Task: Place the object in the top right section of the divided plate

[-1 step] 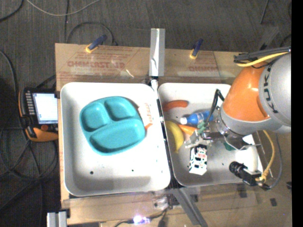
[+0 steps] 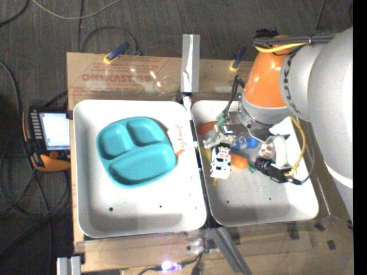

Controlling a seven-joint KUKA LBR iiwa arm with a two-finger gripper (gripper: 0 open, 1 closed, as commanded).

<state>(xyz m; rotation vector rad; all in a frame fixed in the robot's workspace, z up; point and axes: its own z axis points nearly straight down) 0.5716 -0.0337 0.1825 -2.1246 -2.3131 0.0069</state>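
Note:
A teal divided plate (image 2: pixel 136 149) lies in the left bin (image 2: pixel 92 211), with two small sections at its top and one large section below; all three are bare. My gripper (image 2: pixel 221 144) is low over the upper left part of the right bin (image 2: pixel 269 211). A white toy with black markings (image 2: pixel 219 162) sits directly under the gripper, touching or nearly touching it. Whether the toy is gripped cannot be told from this view.
Around the gripper in the right bin lie an orange piece (image 2: pixel 206 128), another orange piece (image 2: pixel 240 162), a blue item (image 2: pixel 248 144) and a red-and-white item (image 2: pixel 267 149). A white and orange strip (image 2: pixel 178 140) rests against the plate's right edge. The bins' shared wall (image 2: pixel 198 165) separates them.

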